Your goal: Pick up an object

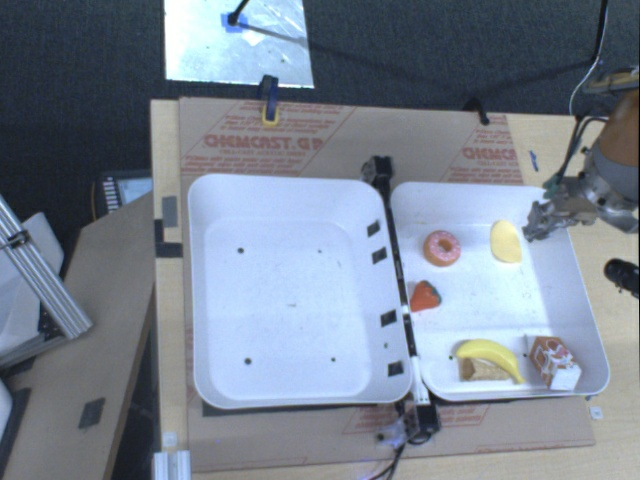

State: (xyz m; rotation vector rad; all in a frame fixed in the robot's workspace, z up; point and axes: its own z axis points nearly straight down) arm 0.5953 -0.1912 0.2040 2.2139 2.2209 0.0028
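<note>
Camera view: pincer (541,220) beside lemon (506,241), arm cut off at right, finger gap indiscernible.

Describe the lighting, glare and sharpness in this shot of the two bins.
Camera view: lighting is even and soft, with faint shadows inside the left bin rim; the reflective sheet at the top glares brightly; the white bins run close to overexposed; the donut and banana read fairly crisp, while the gripper at the right bin looks soft and blurred.
</note>
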